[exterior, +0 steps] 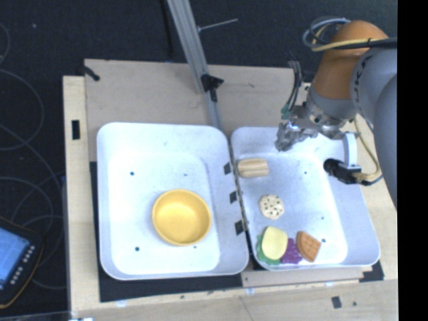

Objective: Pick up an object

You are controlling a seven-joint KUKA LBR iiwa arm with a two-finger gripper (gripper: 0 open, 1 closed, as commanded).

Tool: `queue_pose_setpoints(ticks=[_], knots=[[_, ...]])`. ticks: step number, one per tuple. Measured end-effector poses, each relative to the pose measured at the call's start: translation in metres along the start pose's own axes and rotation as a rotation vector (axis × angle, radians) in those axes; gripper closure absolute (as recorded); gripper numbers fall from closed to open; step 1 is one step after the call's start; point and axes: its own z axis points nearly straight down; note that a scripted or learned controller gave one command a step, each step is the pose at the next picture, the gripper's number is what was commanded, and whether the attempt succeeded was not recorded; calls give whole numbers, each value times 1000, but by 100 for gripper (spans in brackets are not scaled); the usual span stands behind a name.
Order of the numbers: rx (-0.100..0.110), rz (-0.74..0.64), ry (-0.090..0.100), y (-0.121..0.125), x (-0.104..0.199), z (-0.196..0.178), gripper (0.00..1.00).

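Four toys sit in the right bin (348, 246). End effector (289, 139) hangs far; I cannot tell its grip. Aim over the bread roll (253, 168).

Two shallow white bins sit side by side on the bench (134, 92). The left bin (127, 152) holds a yellow bowl (180, 217), upright, near the edge shared with the right bin (348, 212). In the right bin, a tan cylindrical block (253, 168) lies just beside that shared edge. A round cookie-like piece (271, 206) lies nearer the front than the block, apart from it. Along the front wall of the right bin, a yellow-green piece (273, 243), a purple piece (292, 252) and an orange-brown wedge (308, 246) cluster together, touching. The gripper (289, 139) hangs over the right bin's back corner, behind the tan block and apart from it.
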Motion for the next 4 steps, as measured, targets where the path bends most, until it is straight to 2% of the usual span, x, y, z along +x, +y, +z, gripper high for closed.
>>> queue_pose_setpoints(ticks=[1, 2, 3, 4], knots=[[2, 0, 0, 2, -2, -44, 100], [7, -5, 2, -1, 60, -44, 100], [6, -5, 3, 11, 114, -47, 100], [6, -7, 4, 12, 176, -58, 100]])
